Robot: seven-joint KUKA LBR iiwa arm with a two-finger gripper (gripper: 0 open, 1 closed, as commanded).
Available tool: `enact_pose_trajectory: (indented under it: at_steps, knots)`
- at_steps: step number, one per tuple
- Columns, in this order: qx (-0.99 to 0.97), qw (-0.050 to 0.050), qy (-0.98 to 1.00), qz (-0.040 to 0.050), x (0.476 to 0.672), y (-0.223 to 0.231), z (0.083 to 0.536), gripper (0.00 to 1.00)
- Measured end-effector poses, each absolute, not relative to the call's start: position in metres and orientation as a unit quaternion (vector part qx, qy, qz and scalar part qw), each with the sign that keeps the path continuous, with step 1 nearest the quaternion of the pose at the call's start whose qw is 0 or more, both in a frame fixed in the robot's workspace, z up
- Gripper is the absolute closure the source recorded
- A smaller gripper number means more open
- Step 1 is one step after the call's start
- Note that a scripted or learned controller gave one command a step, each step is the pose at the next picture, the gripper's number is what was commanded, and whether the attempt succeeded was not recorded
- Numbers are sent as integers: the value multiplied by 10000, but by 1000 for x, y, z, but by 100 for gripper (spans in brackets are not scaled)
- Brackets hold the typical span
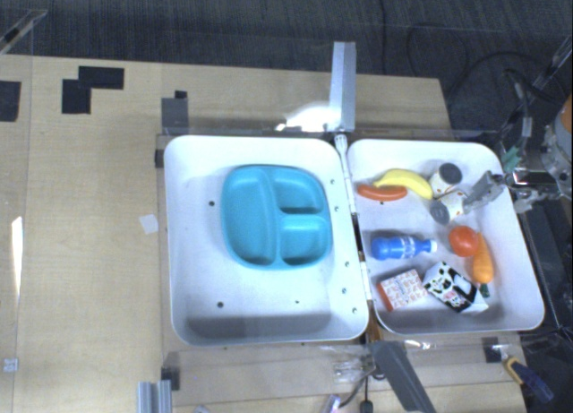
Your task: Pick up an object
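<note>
1. You're looking at the arm coming in from the right, claw point(450, 202) sitting low over the upper part of the right bin point(528, 299).
2. I can't tell how the claw is set.
3. Items are lying in that bin: banana point(407, 181), red chili point(381, 193), blue bottle point(401, 246), orange ball point(464, 240), carrot point(483, 266), red card box point(401, 289), cow-print toy point(450, 287).
4. Blue divided tray point(273, 216) is sitting in the left bin point(192, 313).

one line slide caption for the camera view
Gripper reaches into the right bin beside a banana; a blue tray fills the left.
</note>
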State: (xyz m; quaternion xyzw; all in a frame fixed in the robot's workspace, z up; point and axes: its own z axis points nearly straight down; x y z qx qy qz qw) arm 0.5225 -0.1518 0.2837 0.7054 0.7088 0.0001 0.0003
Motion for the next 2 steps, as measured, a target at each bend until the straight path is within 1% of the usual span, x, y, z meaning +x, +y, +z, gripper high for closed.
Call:
enact_pose_trajectory:
  at_steps: [1, 2]
  knots:
    - [7647, -2, 6444, 3, 525, -153, 273, 0]
    - [7497, -6, 6618, -5, 567, -95, 171, 0]
